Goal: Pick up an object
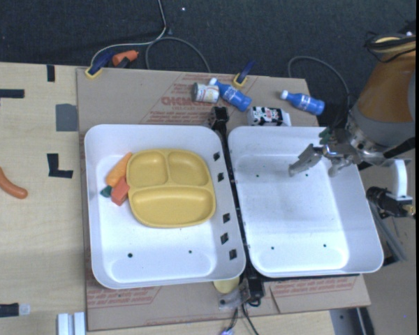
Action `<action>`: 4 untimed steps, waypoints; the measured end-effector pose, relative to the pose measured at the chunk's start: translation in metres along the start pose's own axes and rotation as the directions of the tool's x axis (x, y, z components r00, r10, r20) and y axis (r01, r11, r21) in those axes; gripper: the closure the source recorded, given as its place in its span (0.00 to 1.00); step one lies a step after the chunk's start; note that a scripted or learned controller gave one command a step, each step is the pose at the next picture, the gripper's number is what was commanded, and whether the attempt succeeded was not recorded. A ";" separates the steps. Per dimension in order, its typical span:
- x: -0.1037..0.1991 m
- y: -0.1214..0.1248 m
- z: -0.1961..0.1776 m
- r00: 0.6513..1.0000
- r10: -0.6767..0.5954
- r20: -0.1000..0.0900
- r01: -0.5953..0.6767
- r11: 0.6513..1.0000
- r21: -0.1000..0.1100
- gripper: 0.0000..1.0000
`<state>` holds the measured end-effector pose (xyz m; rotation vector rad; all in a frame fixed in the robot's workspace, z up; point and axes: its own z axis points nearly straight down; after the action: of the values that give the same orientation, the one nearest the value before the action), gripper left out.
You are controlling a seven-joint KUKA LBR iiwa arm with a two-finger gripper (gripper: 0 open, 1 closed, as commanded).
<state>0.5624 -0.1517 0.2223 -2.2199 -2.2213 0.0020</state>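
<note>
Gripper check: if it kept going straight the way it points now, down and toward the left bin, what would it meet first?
Most likely the bare white floor of the right bin. The gripper slants down-left over it, and nothing lies between. Height is hard to judge from this single view.

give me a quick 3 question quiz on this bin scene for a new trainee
1. True or false: the yellow divided plate lies in the right bin.
2. Which thing touches the plate's left edge? A) a blue bottle B) the orange carrot toy C) a sausage
3. Fill in: the gripper hangs over the ____ bin.

Key
1. False: the plate lies in the left bin.
2. B: the carrot toy sits against the plate's left side; the blue bottles lie on the cardboard behind the bins, and the sausage lies on the bench far left.
3. Right: it hangs over that bin's upper part, with nothing between its fingers.
</note>
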 end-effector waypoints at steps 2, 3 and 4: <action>0.059 0.031 0.136 1.000 -0.003 0.003 0.003 1.000 -0.007 0.00; 0.054 0.080 0.136 1.000 -0.001 0.001 0.001 1.000 -0.005 0.00; 0.047 0.108 0.137 1.000 -0.002 0.000 0.002 1.000 -0.004 0.00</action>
<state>0.6698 -0.1048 0.0852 -2.2198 -2.2258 -0.0023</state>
